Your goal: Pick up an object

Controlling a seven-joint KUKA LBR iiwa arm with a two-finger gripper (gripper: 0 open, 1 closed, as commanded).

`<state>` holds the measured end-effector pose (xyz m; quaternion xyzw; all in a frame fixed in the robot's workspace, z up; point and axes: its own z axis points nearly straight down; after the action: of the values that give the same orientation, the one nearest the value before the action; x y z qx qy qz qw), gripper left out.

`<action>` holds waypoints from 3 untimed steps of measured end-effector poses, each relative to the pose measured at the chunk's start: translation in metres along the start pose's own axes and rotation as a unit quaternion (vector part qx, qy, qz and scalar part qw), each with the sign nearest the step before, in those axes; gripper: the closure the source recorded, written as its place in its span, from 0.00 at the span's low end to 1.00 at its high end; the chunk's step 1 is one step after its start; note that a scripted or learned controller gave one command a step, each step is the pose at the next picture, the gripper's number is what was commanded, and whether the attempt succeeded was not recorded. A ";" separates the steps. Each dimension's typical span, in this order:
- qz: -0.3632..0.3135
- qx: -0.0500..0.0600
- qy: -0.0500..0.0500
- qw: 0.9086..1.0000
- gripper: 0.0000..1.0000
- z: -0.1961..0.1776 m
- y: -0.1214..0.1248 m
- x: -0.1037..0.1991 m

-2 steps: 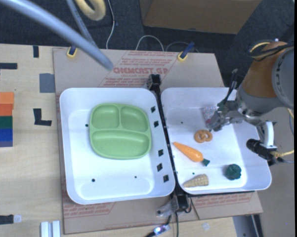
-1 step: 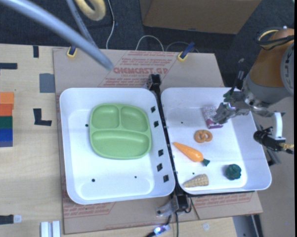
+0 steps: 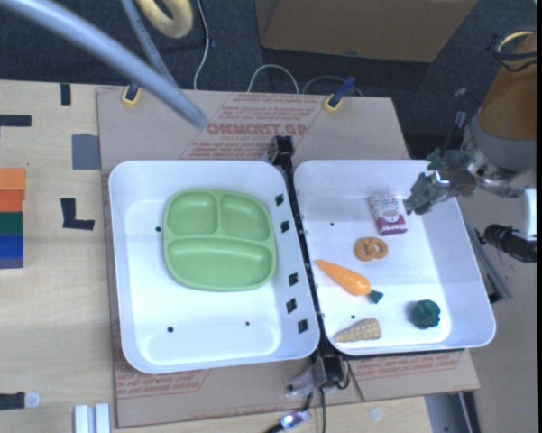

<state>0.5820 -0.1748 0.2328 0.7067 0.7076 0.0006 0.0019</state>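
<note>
The right bin (image 3: 451,242) holds a small pink-and-white packet (image 3: 387,213), a pretzel (image 3: 371,248), an orange carrot (image 3: 344,278), a dark green broccoli piece (image 3: 425,313) and a pale corn cob (image 3: 358,332). My gripper (image 3: 421,194) hangs at the bin's upper right, just right of the packet and slightly above it. Nothing shows between its fingers. The arm, grey with an orange band, comes in from the right edge.
The left bin (image 3: 135,332) carries a green divided plate (image 3: 220,240). A black clip strip (image 3: 290,242) runs between the bins. Coloured blocks (image 3: 4,219) sit at the far left of the bench. A cardboard box (image 3: 379,7) stands behind.
</note>
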 end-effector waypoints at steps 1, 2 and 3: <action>-0.002 0.002 0.001 1.000 1.00 0.003 -0.002 0.047; -0.003 0.003 0.002 1.000 1.00 -0.001 -0.005 0.101; -0.002 0.004 0.001 1.000 1.00 0.008 -0.026 0.157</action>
<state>0.5557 -0.0176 0.2240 0.7052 0.7090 -0.0011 -0.0018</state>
